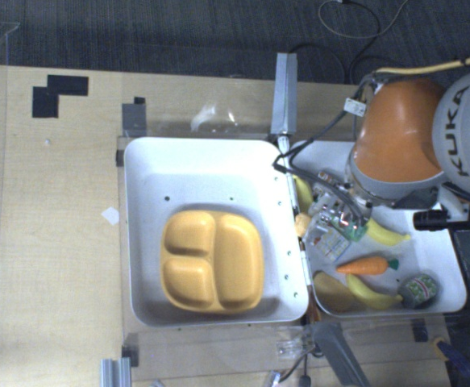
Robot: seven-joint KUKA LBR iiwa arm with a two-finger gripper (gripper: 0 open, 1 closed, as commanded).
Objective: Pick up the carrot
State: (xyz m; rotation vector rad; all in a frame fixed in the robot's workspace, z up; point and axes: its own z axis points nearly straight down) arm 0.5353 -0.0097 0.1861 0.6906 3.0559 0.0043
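Orange-banded arm (400,135) over right bin (452,297); tool (331,220) just above-left of carrot (363,267), spread impossible to tell. Bananas (368,293) beside carrot; little open room.

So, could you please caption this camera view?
Gripper hovers over the right bin, beside the carrot.

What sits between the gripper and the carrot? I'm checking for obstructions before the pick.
Nothing, by the camera view: only a short stretch of bare white bin floor separates the gripper from the carrot, just below and to its right.
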